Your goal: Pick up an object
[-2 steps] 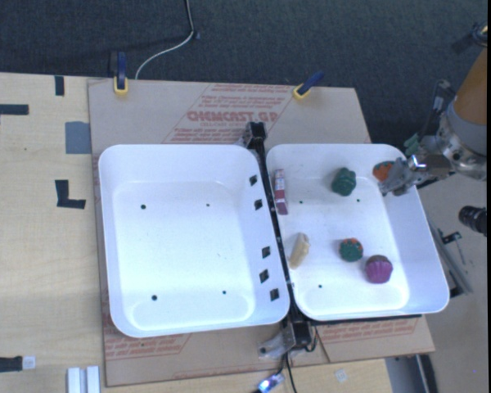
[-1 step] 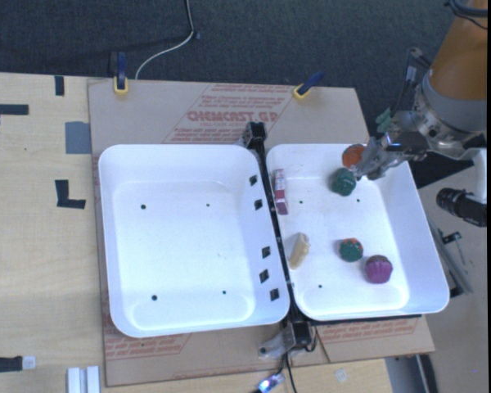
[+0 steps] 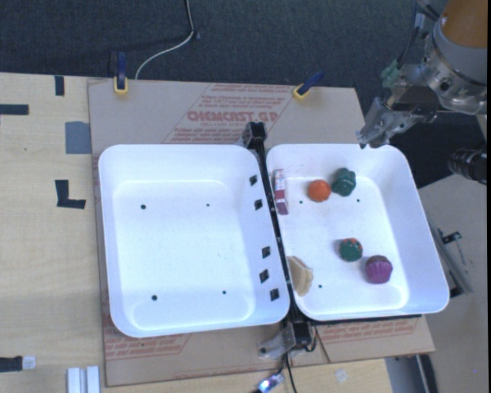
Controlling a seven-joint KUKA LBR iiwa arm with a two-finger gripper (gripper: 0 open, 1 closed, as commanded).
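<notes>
The right bin (image 3: 409,219) holds an orange ball (image 3: 318,191), a dark green piece (image 3: 343,182), a green and red piece (image 3: 350,250), a purple piece (image 3: 378,269), a tan scrap (image 3: 300,276) and a small pink and white box (image 3: 279,191) by the divider. My gripper (image 3: 377,133) hangs over the bin's far right rim, above and to the right of the dark green piece. Nothing shows between its fingers.
The left bin (image 3: 180,240) lies beside the right one on a cardboard sheet (image 3: 221,113). Two clamps (image 3: 119,76) (image 3: 308,83) pin the sheet's far edge. A white cable (image 3: 168,51) runs behind it.
</notes>
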